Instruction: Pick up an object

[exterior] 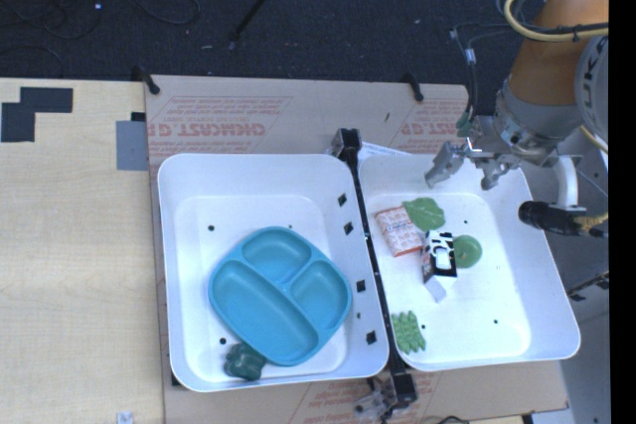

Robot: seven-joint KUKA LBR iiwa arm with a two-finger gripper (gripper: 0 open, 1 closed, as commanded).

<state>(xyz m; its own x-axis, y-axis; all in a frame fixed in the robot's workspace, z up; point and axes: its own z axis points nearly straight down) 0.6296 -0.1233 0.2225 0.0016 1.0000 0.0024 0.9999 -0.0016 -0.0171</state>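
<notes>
Claw spread, empty, above far edge of right bin. Below it in bin: green leaf piece, orange packet, black-white item, round green piece, green cluster. Left bin: blue divided plate, dark green lump.

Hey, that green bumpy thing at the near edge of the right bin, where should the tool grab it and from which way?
Probably straight from above, fingers across the green piece's narrow width. It lies flat and apart from the other items, but its left side sits close to the bin wall, so side approaches look blocked.
</notes>
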